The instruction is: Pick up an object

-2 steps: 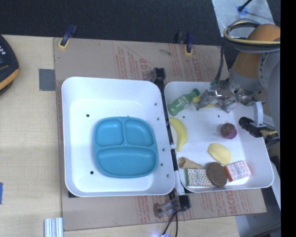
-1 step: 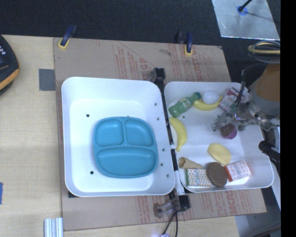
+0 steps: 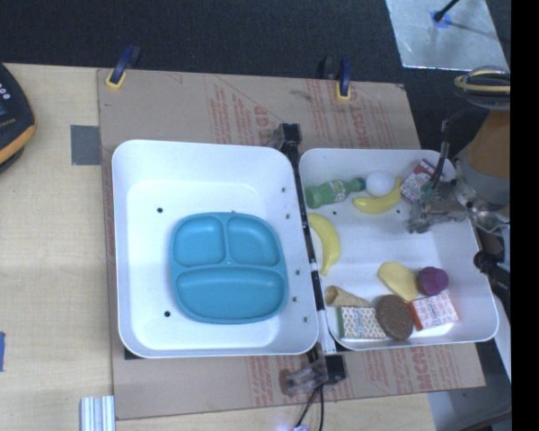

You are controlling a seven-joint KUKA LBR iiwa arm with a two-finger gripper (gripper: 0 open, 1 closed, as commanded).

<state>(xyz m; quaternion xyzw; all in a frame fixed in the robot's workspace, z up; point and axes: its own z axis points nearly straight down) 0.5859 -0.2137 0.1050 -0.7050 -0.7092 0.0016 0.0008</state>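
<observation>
My gripper [image 3: 424, 215] hangs low over the upper right corner of the right bin [image 3: 467, 335]. It is right beside a small red and white packet [image 3: 419, 185] and just right of a yellow banana [image 3: 377, 202]. A white ball [image 3: 378, 183] and a green bottle [image 3: 332, 191] lie further left along the bin's far side. The grey wrist hides what is directly under the gripper.
The right bin also holds a second banana [image 3: 326, 241], a yellow lemon shape [image 3: 397, 279], a purple piece [image 3: 432, 281], a brown disc [image 3: 394, 317], a red-white carton [image 3: 434, 312] and a flat box [image 3: 358, 322]. A blue divided plate [image 3: 228, 267] lies in the left bin [image 3: 135, 241].
</observation>
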